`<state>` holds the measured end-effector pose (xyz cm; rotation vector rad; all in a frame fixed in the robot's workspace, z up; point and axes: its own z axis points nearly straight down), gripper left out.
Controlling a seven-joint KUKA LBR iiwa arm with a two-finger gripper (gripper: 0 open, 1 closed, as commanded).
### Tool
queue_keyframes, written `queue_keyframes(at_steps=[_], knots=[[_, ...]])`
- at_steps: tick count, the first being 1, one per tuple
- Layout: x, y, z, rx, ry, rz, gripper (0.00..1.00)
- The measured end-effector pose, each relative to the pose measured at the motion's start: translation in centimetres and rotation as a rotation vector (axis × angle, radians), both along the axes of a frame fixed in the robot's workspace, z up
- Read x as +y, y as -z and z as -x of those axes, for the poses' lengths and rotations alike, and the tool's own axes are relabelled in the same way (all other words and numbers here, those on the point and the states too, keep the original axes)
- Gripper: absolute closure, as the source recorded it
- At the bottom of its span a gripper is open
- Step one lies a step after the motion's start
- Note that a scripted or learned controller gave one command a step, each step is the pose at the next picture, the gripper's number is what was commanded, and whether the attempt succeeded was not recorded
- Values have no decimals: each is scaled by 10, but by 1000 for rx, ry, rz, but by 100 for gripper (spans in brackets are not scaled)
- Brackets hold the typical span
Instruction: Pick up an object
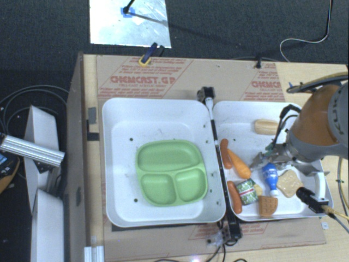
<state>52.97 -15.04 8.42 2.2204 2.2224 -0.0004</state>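
1. At the left, left bin, white and shallow, on the bench.
2. Inside it, a green divided plate, lying flat, closer to the near wall of the bin than to the far one.
3. Just right of the left bin and touching it along a dark seam, the right bin, holding all the small objects.
4. Close to its left wall, a thin orange-red sausage, and right beside it an orange carrot, lying at a slant.
5. Nearer to the front, a second red sausage, with a green-wrapped item touching its right side.
6. Further right, a blue and white bottle; below it a brown cracker, close to the front wall.
7. At the far side of this bin, a pale bread roll, well apart from the other objects.
8. Right of the bottle, a tan bread slice, lying flat.
9. Low over the bin, the gripper, just above the blue and white bottle and right of the carrot; not possible to tell if open or closed, and nothing seen clearly held in it.
10. At the right, the arm, grey with an orange band, reaching in over the right bin.
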Motion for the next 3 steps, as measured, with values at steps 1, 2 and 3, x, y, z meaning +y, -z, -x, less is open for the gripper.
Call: queue_keyframes(at_steps=[1,2,3], knots=[[-23,-1,-14,-2,0,1,0],[-23,-11,-15,-5,-1,0,100],[57,-77,-23,-5,-6,-2,100]])
